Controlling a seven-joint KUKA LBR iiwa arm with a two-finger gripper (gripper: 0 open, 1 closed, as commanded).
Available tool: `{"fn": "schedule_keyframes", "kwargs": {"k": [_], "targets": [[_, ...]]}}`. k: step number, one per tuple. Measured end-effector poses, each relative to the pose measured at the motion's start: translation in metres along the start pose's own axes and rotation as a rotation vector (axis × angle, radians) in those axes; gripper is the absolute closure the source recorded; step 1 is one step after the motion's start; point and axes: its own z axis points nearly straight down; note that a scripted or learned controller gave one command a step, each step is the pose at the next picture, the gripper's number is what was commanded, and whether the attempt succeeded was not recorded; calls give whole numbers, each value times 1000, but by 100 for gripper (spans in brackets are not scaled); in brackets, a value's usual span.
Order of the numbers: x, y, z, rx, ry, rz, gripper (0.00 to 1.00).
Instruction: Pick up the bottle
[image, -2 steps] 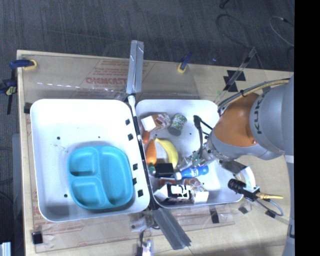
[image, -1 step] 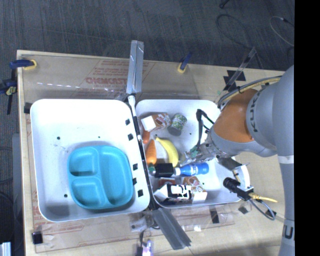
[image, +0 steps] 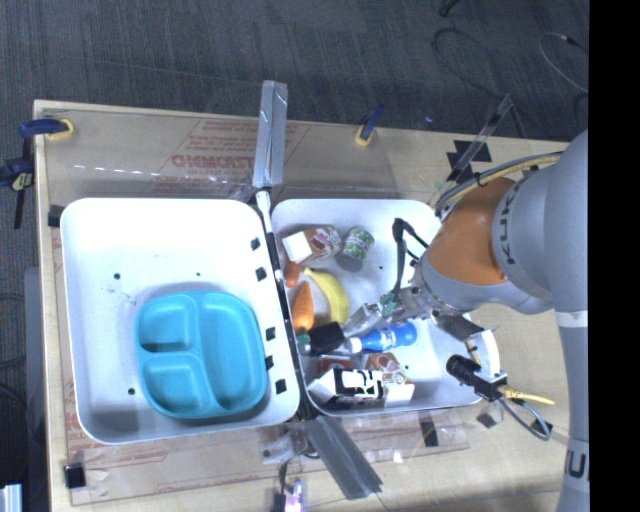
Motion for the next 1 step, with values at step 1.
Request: {"fn": "schedule_keyframes", "kwargs": {"k": [1], "targets": [[24, -43, -3, -9, -14, 244, 0]]}}
